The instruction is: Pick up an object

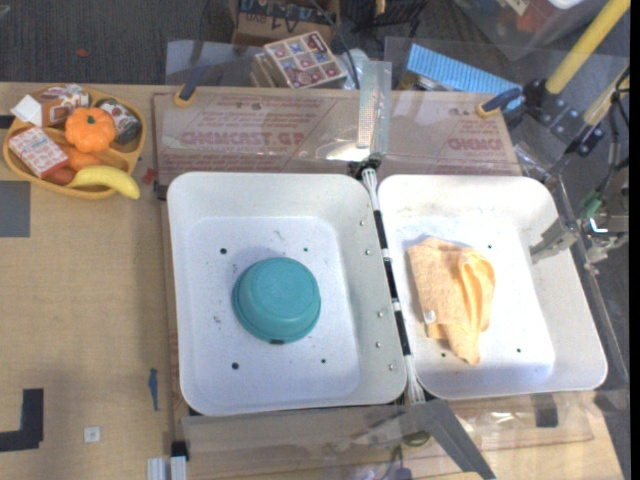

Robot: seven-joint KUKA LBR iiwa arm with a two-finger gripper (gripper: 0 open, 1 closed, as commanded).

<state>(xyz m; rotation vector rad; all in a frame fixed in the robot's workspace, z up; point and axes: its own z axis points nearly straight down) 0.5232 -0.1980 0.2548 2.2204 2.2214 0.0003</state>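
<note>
Camera view: the pincer (556,238) sits at the right rim of the right bin (520,203), above the wall; its state, open or closed, cannot be told. Nothing is seen gripped in it. A crumpled orange and tan cloth (452,298) lies in the right bin, near the bin's centre and apart from the pincer. A teal bowl (277,299) rests upside down in the left bin (200,218). A yellow dish (20,158) of toy food stands on the table (80,318), far left.
</note>
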